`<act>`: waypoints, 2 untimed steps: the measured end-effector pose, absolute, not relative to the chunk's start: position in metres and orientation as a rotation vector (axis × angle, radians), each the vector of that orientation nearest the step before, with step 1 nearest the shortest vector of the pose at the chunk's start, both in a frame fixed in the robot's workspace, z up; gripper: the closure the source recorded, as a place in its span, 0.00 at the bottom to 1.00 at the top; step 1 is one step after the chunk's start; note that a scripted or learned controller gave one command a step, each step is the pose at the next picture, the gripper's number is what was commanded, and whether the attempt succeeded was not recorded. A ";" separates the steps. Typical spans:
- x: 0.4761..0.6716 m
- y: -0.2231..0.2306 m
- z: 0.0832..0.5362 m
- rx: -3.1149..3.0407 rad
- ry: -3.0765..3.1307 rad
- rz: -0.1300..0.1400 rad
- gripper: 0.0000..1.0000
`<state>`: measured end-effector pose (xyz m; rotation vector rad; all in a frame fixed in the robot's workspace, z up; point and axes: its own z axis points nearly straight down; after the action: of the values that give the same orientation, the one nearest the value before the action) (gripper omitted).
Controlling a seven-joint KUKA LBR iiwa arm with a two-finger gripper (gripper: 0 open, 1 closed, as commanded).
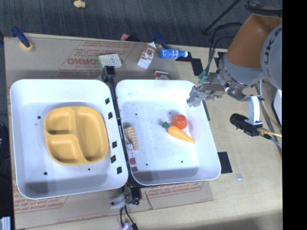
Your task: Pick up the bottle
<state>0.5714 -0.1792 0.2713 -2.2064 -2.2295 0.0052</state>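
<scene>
Tool [196,96] hovers over right bin's [144,87] far right corner, near rim. Whether tool is clenched or released: cannot tell from here; nothing seen held in it. Arm [249,47] grey with orange band, coming in from desk's right edge. Bottle [171,54], blue, lies on its side on desk [249,176] beyond right bin, near far edge, well apart from tool. Inside right bin: carrot [180,134] touching red tomato [179,121], mid-bin; ridged tan piece [130,136] by left wall. Left bin [19,128] carries yellow divided plate [76,134].
</scene>
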 end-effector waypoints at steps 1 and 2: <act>0.490 -0.212 0.297 -2.240 -2.199 0.003 1.00; 0.476 -0.209 0.234 -2.278 -2.159 0.004 1.00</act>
<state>0.4762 -0.2094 0.2337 -2.2776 -2.1587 0.0037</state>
